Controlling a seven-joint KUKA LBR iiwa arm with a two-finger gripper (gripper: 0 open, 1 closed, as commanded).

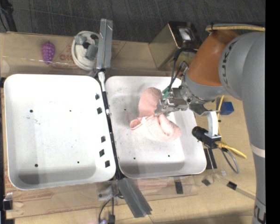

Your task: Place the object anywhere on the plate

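Note:
A pink, soft, crumpled thing (pixel 151 118) lies in the middle of the right bin (pixel 130 148). Its upper part is a rounded lobe and its lower part spreads out toward the bin's right wall. My gripper (pixel 164 105) reaches in from the right and is down at the pink thing's upper right side, touching or just above it. The wrist hides the spot where the gripper meets the pink thing.
The left bin (pixel 51 125) stands next to the right one, with a grey divider rail (pixel 105 120) between them. Behind the bins on the bench lie a purple grape-like thing (pixel 48 52), a white coil (pixel 85 48) and a brown box (pixel 170 43).

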